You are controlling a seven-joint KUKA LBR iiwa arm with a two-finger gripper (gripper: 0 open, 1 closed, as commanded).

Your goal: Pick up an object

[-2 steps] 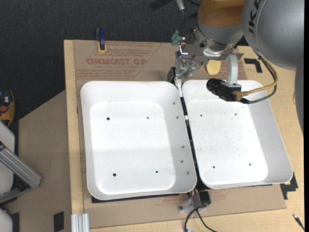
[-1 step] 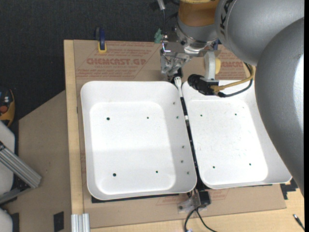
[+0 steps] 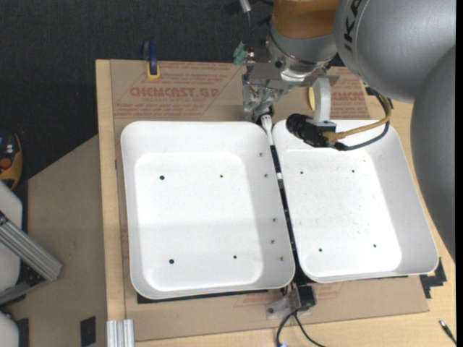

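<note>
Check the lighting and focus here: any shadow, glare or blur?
Camera view: a soft shadow crosses the far half of the left bin, its near half brighter; the right bin is evenly lit; the arm is near and soft; no harsh glare.

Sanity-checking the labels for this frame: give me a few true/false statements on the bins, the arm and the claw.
1. Two shallow white bins sit side by side, the left bin beside the right bin. True.
2. The claw hangs over the far end of the seam between the bins. True.
3. The grey arm with the orange band reaches in from the view's left. False: it enters from the right.
4. A red ball lies in the left bin. False: only small dark dots mark its floor.
5. The bins rest on a brown board with red lettering. True.
</note>
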